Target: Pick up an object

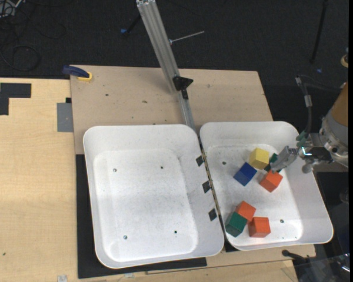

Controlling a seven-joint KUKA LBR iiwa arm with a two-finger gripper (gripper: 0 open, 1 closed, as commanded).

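Bottom of the frame first: the front edge of the left bin (147, 257) and the right bin (317, 228) sit closest to the camera. In the lower part of the right bin there's a little cluster: a green cube (236, 223) touching an orange cube (245, 210), and another orange cube (259, 226) just beside them.

Further up in that same bin there's a second group: a blue cube (245, 174), a yellow cube (260, 157), and an orange-red cube (271, 181). The gripper (280, 159) comes in from the right edge of the frame, and its tip sits right at this upper group, just right of the yellow cube and just above the orange-red one. There's something small and greenish at the tip, too small to say what. I honestly can't tell how wide the tool is spread, or whether it has hold of anything.

My guess is the target is the yellow or orange-red cube, since both are right next to the tip, down and to the left of it. They're cubes, so no real long axis; the orange-red one sits turned corner-on to the bin's walls.
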